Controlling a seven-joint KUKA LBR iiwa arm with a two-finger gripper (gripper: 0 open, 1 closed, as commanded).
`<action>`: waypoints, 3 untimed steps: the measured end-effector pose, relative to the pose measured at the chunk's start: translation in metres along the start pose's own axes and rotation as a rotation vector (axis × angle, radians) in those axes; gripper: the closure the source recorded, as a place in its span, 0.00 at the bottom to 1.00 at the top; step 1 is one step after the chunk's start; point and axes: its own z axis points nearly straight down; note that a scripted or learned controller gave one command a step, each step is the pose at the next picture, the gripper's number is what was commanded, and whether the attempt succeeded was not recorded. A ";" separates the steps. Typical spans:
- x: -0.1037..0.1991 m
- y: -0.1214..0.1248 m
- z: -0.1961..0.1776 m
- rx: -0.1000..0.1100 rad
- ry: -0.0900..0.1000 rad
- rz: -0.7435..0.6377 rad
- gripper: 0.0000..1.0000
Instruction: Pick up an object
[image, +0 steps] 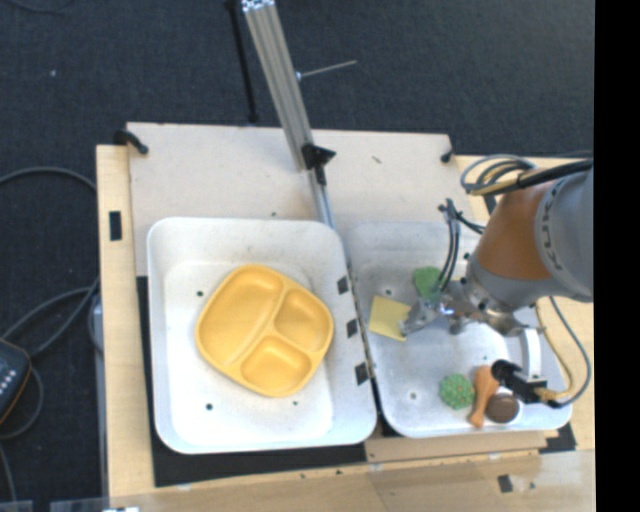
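Note:
The right bin (400, 250) holds a pale yellow block (386, 317) at its left side. A light green piece (427, 281) lies behind it, and a darker green knobbly piece (456, 390) sits near the front. Beside that is an orange and brown utensil-like object (487, 396). My gripper (424, 316) hangs low over the middle of the right bin, its tip right at the yellow block's right edge. The grey wrist and orange band (510, 245) hide the bin's right part. Nothing shows in the gripper's hold.
The left bin (170, 250) carries a yellow divided plate (265, 328) at its centre. A metal camera pole (285, 85) rises from behind the seam between the bins. Cables (495, 172) loop at the arm's back.

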 end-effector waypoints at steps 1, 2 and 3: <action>-0.001 0.001 -0.012 -0.004 0.000 0.004 1.00; -0.011 0.008 -0.070 -0.008 -0.001 0.001 1.00; -0.002 0.010 -0.124 -0.009 -0.001 -0.005 1.00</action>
